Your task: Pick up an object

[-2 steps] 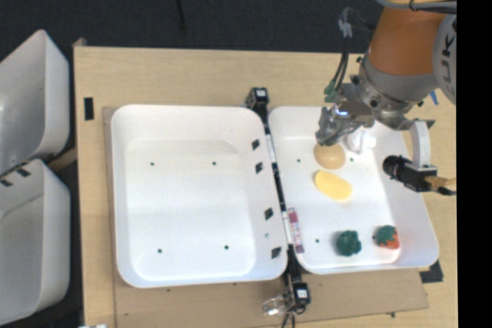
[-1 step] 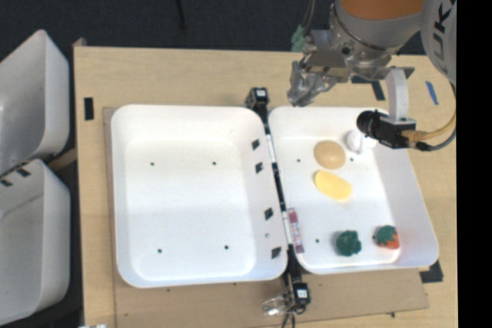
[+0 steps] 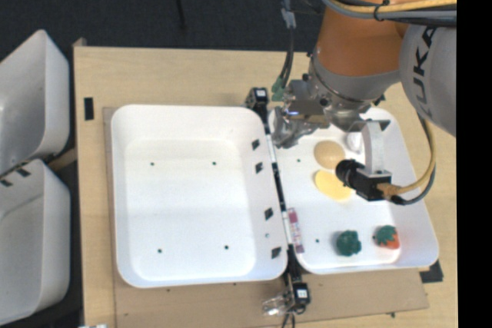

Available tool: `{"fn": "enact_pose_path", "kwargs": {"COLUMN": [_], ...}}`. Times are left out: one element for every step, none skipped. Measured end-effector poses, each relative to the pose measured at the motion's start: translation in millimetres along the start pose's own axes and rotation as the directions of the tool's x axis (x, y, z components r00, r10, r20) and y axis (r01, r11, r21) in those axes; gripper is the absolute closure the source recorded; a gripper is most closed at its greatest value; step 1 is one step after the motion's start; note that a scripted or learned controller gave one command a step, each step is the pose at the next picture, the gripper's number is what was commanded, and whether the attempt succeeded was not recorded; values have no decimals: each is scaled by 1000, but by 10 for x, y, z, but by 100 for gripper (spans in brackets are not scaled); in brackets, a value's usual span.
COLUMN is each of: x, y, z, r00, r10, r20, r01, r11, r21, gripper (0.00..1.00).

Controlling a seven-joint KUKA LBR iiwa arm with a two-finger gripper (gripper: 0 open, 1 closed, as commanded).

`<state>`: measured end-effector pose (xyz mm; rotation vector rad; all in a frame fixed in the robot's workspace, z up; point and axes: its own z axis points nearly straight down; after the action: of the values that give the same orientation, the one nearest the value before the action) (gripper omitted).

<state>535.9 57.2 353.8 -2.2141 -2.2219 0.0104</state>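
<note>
Near the grey two-finger gripper (image 3: 286, 128), opening impossible to tell, a smooth tan egg-shaped object (image 3: 329, 154): probably light, rigid, slippery; best taken across its middle.

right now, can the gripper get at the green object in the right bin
Probably yes. The green object lies uncovered near the front of the right bin, apart from the orange object beside it. The gripper hangs at that bin's far end.

The two shallow white plastic bins (image 3: 184, 196) look smooth and glossy, the pale wooden bench (image 3: 96, 73) matt, the small green lump (image 3: 348, 243) at five o'clock bumpy.
</note>
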Motion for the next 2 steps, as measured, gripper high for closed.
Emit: {"fn": "enact_pose_path", "kwargs": {"x": [555, -638], "y": [114, -53], "z": [-252, 1204], "r00": [1000, 1000], "r10": [-3, 17], "r20": [-1, 5], "r01": [3, -17], "r11": [1000, 1000], "r21": [-8, 10], "gripper": [100, 100]}}
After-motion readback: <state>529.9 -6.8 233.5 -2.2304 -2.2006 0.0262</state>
